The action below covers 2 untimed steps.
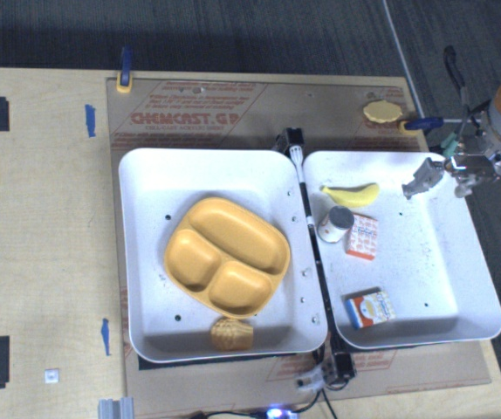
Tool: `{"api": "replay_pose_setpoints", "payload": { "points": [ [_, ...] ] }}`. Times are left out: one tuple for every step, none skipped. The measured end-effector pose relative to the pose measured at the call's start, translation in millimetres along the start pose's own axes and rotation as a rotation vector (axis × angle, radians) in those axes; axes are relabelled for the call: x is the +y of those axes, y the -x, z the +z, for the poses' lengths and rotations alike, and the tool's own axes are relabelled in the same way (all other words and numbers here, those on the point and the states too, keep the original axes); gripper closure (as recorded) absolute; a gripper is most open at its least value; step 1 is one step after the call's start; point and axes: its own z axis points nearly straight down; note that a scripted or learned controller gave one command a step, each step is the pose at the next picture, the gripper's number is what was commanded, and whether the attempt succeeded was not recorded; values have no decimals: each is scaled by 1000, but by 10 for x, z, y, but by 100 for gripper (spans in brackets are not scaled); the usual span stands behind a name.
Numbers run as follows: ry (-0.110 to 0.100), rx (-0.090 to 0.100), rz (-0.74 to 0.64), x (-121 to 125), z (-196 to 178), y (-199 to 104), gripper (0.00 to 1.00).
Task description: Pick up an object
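The claw (425, 180) hangs at the right, wrist reaching in from the right edge.

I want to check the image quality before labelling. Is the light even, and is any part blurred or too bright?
Camera view: light is soft and fairly even, with faint shadows; the left bin rim and the right bin are bright, near washed out; the yellow tray shows mild glare; the claw is slightly blurred; print on the small box is too soft to read.
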Motion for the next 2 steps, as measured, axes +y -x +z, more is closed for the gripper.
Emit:
{"api": "replay_pose_setpoints", "payload": {
  "points": [
    [-1,0,2,-396,1358,-354,0],
    [2,0,1,-922,1564,-525,0]
  ]
}}
